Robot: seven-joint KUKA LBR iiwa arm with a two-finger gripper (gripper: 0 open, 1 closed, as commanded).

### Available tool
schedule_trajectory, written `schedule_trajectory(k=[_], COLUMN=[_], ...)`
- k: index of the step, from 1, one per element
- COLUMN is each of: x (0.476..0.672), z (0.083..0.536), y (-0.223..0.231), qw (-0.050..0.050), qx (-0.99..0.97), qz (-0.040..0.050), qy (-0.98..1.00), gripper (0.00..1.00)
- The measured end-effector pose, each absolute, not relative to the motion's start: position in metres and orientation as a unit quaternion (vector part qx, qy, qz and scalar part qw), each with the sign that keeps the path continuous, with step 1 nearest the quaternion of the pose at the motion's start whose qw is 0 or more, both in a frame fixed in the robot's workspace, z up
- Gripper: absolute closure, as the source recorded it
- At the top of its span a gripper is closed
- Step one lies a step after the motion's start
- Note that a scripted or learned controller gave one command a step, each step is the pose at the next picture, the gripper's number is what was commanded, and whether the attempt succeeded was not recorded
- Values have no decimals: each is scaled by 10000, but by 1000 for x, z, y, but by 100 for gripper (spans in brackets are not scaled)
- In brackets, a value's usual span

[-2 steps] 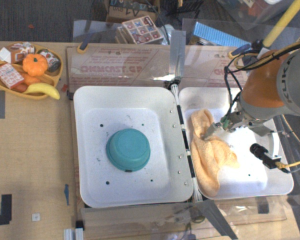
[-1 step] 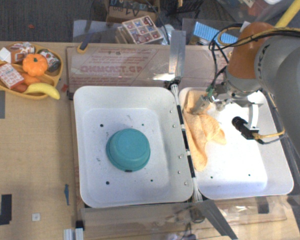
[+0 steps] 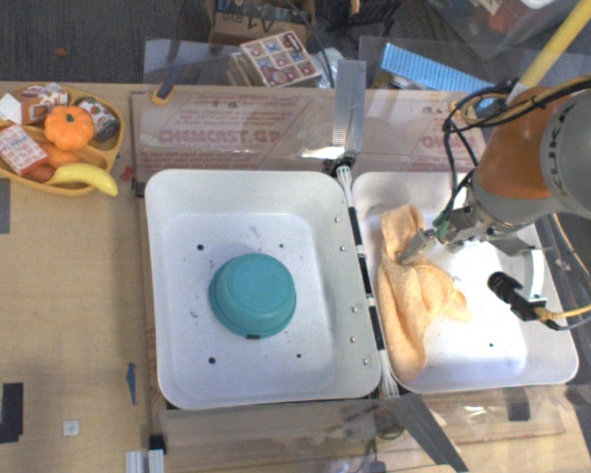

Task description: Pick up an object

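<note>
Hand (image 3: 421, 248) is down in the right bin (image 3: 547, 363), tip sitting right at the upper fold of the yellow-orange cloth (image 3: 414, 299). Honestly can't tell how far it's spread or whether it has any fabric pinched, since the wrist hides the tip.

Going left to right: off on the far left of the counter (image 3: 59, 313) there's a yellow bowl of toy food (image 3: 54, 144) with a little pumpkin and a banana, nowhere near the action. Next is the left bin (image 3: 167, 205) with a teal bowl (image 3: 253, 295) flipped upside down near its middle, well apart from the arm. Then the divider, and just past it the cloth, crumpled along the left wall of the right bin and running from near the top most of the way down. Grey arm with the orange band (image 3: 517, 161) comes in from the right above it.

What could go wrong, I reckon: cloth is floppy, so a shallow pinch on one thin fold could slip out on the lift. It's also bunched against the bin wall, so a tip might catch the wall or the divider. The trailing end could drag over the edge too.
</note>
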State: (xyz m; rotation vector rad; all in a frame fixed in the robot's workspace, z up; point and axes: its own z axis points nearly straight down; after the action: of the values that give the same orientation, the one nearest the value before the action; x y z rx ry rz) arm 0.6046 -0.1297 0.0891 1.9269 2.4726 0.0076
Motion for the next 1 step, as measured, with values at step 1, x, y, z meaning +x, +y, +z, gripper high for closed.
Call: schedule_trajectory(k=[1], x=[657], z=[89], y=[-110], qw=[54], qx=[4807], qz=[18], qy=[8769], gripper=[0])
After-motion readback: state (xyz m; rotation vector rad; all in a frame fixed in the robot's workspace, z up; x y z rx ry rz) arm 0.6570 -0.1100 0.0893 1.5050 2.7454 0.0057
